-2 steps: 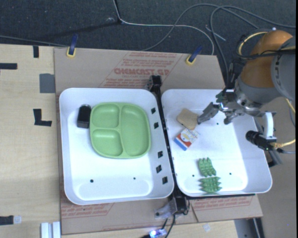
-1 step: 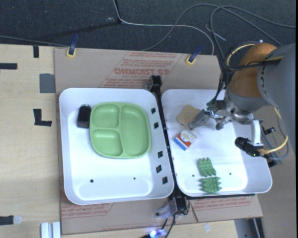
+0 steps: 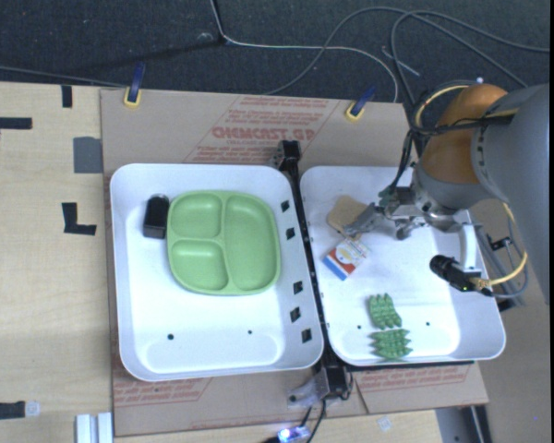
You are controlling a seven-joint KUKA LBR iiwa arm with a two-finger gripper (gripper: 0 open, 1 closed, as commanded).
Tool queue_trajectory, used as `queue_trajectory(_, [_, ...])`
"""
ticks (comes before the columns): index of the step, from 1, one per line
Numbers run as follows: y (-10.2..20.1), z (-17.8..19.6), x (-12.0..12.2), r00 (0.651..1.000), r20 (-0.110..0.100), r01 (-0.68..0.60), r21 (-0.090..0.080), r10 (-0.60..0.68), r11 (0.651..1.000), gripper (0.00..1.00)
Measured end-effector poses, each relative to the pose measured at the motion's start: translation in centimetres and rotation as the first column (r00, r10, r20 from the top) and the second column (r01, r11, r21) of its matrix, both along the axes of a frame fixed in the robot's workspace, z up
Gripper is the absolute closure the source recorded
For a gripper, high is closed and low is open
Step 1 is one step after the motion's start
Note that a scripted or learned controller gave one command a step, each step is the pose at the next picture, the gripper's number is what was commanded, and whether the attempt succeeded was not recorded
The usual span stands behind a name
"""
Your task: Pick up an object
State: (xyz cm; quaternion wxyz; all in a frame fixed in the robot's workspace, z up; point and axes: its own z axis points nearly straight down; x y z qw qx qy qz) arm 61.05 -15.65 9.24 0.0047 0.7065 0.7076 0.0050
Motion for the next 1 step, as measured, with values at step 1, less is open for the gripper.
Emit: queue_trajectory(1, [0.15,1.16,0.11,1.0,0.004,-0.003,0.0,0.003,1.0,1.0])
